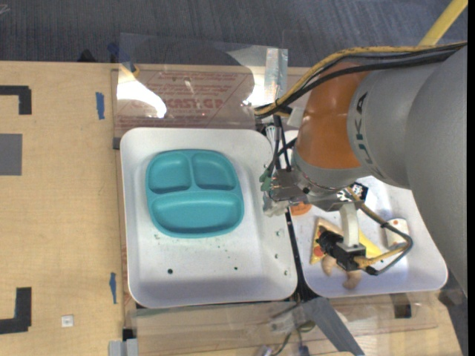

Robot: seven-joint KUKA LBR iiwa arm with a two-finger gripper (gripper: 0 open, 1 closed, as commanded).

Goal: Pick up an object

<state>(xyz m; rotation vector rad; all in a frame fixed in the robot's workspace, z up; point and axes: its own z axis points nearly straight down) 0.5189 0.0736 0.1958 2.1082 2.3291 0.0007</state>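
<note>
My gripper hangs low over the left edge of the right bin, close to the wall it shares with the left bin, and the bulky wrist hides most of it. A small orange piece lies just right of and below it. Further toward the front lie a yellow and red item and a tan lump. A small white and orange thing sits to the right. No object shows between the gripper's parts.
A teal divided plate lies in the left bin, with a few dark specks in front of it. The grey arm covers the back of the right bin. A clear plastic sheet lies behind the bins.
</note>
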